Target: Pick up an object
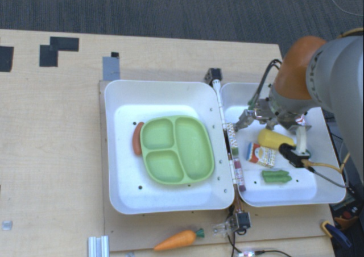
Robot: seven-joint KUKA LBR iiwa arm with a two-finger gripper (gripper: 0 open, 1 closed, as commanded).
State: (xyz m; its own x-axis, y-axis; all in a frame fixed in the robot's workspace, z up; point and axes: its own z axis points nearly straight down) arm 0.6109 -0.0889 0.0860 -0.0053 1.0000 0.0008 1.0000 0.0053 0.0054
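My gripper point(266, 118) hangs low over the back part of the right bin point(327, 193), under the grey wrist with its orange band. A yellow object point(273, 137) lies just in front of the gripper, very close to it. Beside that lies a small white packet with red and blue print point(262, 154). A green pod-like piece point(276, 177) rests nearer the bin's front. The wrist hides whatever sits directly beneath the gripper, and I see nothing clearly held.
The left bin point(119, 193) holds a light green divided plate point(177, 149) with a red sausage point(137, 138) along its left side. An orange carrot point(177, 240) lies on the bench in front of the bins. A ridge point(230, 153) separates the two bins.
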